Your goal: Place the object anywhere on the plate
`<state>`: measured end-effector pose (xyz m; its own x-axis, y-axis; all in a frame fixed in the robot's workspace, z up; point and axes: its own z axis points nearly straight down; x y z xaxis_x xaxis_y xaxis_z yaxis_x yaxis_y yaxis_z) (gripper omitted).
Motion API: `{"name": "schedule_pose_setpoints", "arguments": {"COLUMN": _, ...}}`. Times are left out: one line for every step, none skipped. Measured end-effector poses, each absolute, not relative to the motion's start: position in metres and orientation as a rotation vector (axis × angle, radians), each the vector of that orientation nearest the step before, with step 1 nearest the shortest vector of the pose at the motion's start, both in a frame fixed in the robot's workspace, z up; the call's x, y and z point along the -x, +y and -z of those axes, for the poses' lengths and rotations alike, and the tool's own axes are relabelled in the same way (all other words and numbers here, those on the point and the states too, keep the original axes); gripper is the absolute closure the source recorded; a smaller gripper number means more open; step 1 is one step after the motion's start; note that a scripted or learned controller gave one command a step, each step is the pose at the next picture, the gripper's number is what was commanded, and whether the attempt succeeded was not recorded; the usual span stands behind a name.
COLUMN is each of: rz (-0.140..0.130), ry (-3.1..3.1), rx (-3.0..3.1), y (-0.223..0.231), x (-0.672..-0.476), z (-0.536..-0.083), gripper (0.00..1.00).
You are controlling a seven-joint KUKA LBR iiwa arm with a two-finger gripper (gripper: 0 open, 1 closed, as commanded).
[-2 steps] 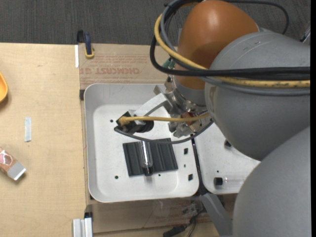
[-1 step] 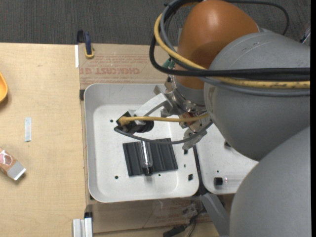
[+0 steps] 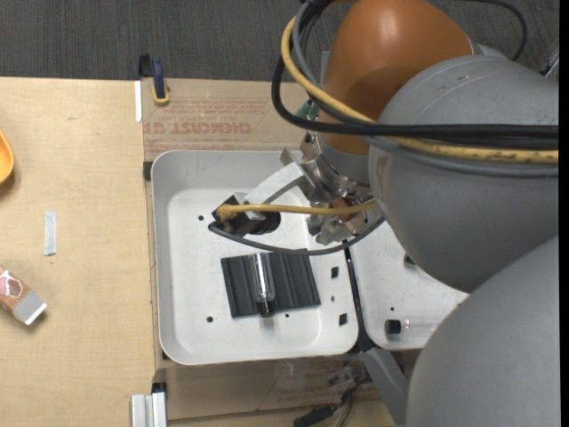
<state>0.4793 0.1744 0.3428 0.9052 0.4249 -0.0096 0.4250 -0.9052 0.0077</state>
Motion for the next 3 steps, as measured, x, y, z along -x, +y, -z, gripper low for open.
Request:
{"name": "schedule_pose_setpoints", "arguments": {"rz": 0.013, "ry": 0.683, "rx": -3.057, "y": 0.174, "x": -0.479, "z": -0.343, "gripper": 0.00}}
{"name": "schedule_pose_setpoints", "arguments": {"rz": 0.017, "ry": 0.676, "rx": -3.054, "y": 0.173, "x": -0.480, "z": -0.351, "gripper": 1.00}}
{"name": "schedule_pose_setpoints", "arguments": {"rz": 0.010, "ry": 0.772, "rx": -3.043, "y": 0.115, "x": -0.551, "z": -0.252, "gripper": 1.00}}
